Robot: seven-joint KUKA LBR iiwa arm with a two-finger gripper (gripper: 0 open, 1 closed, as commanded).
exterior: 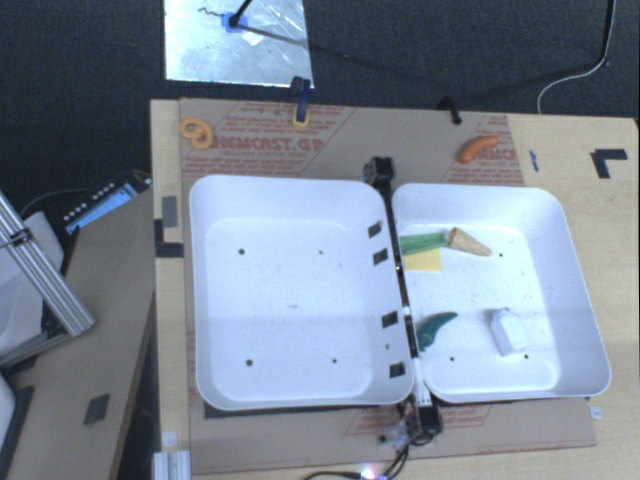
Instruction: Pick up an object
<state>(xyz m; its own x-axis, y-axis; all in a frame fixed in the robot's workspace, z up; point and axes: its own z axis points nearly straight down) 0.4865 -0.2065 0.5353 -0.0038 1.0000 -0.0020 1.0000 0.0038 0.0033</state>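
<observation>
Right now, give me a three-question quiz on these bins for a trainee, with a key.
1. True or false: the white block lies in the left bin.
2. Which thing sits closest to the divider in the right bin? A) tan cone B) teal piece C) white block
3. Fill in: the orange sausage shape lies on the ____, beyond the bins.

Key: 1 false, it lies in the right bin. 2 B. 3 board.
</observation>
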